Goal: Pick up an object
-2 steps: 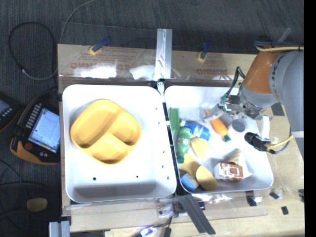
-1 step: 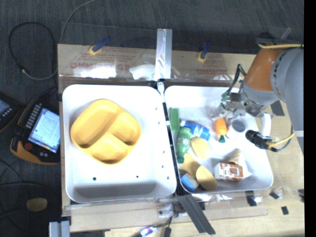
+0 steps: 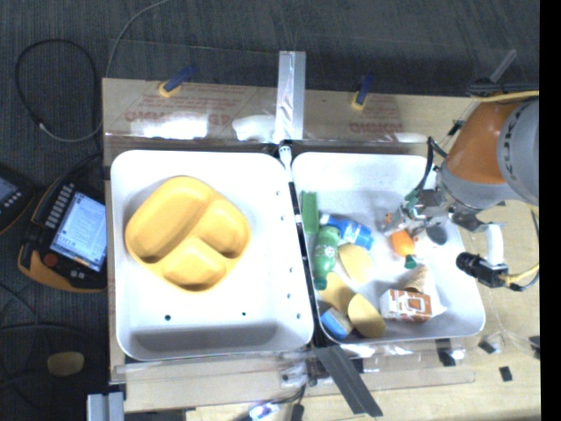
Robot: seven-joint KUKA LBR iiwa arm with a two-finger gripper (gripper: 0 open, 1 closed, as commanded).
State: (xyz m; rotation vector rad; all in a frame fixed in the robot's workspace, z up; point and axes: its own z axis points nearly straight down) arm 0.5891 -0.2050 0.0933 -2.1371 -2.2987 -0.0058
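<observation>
The right bin (image 3: 368,169) holds a jumble of small items. Among them are a green bottle (image 3: 324,254), a blue can (image 3: 355,232), pale yellow pieces (image 3: 355,261), an orange-and-white carton (image 3: 408,305) and a small orange ball (image 3: 401,241). My gripper (image 3: 419,209) hangs low over the bin's right side, just above and to the right of the orange ball. The grey arm with its orange band (image 3: 480,152) reaches in from the right. A large yellow bread-shaped object (image 3: 186,231) lies in the left bin (image 3: 140,323).
A divider wall (image 3: 296,235) separates the two bins. A black cable part (image 3: 480,268) sticks out over the right bin's right rim. Blue and yellow clips (image 3: 175,82) sit on the cardboard behind the bins. A handheld pendant (image 3: 70,231) lies on the floor at left.
</observation>
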